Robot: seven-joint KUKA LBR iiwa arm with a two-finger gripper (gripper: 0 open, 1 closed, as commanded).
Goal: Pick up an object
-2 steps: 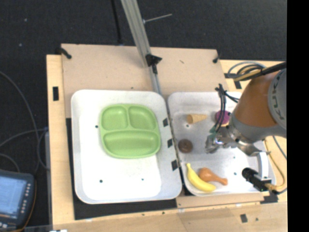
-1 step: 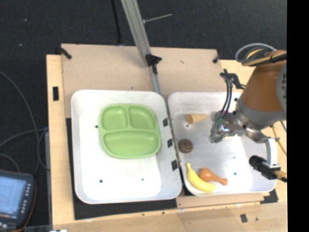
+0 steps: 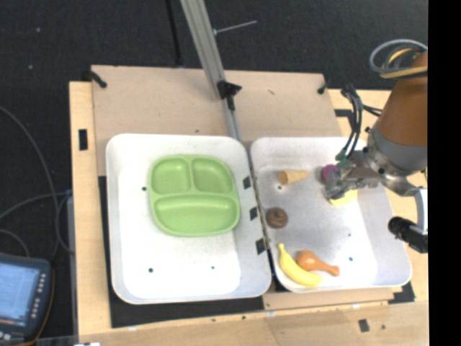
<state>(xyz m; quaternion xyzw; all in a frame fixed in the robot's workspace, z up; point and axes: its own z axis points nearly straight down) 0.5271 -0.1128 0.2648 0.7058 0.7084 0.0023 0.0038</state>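
Observation:
My gripper (image 3: 337, 187) hangs over the right bin (image 3: 374, 265), near its upper right part. Right below it lies a pale yellow object (image 3: 343, 197), partly hidden by the gripper. A small purple thing (image 3: 328, 172) sits just left of the gripper. An ice cream cone (image 3: 292, 176) lies further left. A brown round piece (image 3: 276, 217) rests near the bin's left wall. A yellow banana (image 3: 294, 267) and an orange carrot-like item (image 3: 315, 262) lie at the front of the bin.
The left bin (image 3: 130, 265) holds a green divided plate (image 3: 194, 195). A slanted metal pole (image 3: 205, 42) rises behind the bins. The arm's grey and orange body (image 3: 403, 128) stands over the right bin's far right edge.

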